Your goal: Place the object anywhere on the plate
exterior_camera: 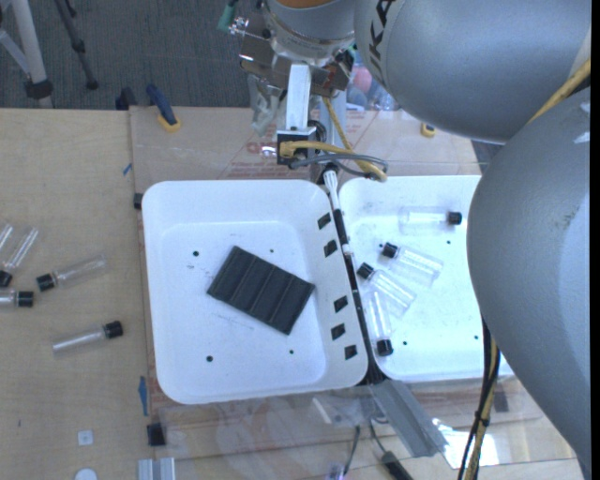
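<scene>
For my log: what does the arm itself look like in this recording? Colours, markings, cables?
The arm has smooth, rounded grey casings, with an orange band above the wrist and part of some black lettering on the shell. A yellow cable runs along the large link. The gripper looks like bare silver metal with small fittings.

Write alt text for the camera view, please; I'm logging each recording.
A dark ribbed rectangular plate lies askew in the left white bin, with nothing on it. Several clear vials with black caps lie in the right bin, and the grey arm reaches over the bins' far edge.
</scene>
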